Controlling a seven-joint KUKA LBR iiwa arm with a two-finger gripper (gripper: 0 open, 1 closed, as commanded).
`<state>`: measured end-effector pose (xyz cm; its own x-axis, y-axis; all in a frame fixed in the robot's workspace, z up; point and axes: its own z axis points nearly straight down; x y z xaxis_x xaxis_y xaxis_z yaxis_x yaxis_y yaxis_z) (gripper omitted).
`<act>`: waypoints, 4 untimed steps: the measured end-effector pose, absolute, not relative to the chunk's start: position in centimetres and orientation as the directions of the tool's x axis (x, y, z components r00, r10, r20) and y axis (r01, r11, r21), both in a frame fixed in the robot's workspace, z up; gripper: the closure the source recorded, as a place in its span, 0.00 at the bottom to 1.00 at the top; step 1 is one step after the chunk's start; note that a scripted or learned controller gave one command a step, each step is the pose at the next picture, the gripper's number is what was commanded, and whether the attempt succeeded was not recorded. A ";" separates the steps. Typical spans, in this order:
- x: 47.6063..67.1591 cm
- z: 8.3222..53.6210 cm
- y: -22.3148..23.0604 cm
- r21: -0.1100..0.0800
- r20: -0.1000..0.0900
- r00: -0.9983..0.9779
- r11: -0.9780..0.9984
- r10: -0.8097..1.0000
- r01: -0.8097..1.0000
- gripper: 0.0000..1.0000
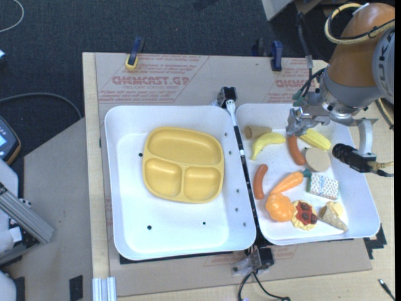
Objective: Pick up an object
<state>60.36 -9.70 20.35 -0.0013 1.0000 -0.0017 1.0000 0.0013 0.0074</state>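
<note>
Grey arm (376, 74) with orange band, yellow-looped cable, small metal pincer (301, 123).

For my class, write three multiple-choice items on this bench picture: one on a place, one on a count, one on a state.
1. Where does the yellow tray lie?
A. left bin
B. right bin
C. on the bench outside the bins

2. How many bananas are in the right bin?
A. none
B. two
C. five

3. How does the carrot lie?
A. standing on end
B. hanging from the gripper
C. flat on the bin floor

Key: 1 A, the tray sits in the left bin. 2 B, one banana lies left of the gripper, another to its right. 3 C, the carrot rests flat beside a sausage.
</note>
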 end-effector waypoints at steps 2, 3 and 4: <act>58.9 21.8 -3.8 -0.004 0.002 -0.005 0.005 1.000 1.000 1.00; 57.7 22.2 -3.8 -0.003 0.001 0.000 0.000 1.000 1.000 1.00; 58.5 21.6 -3.2 0.000 0.000 -0.001 0.001 1.000 1.000 1.00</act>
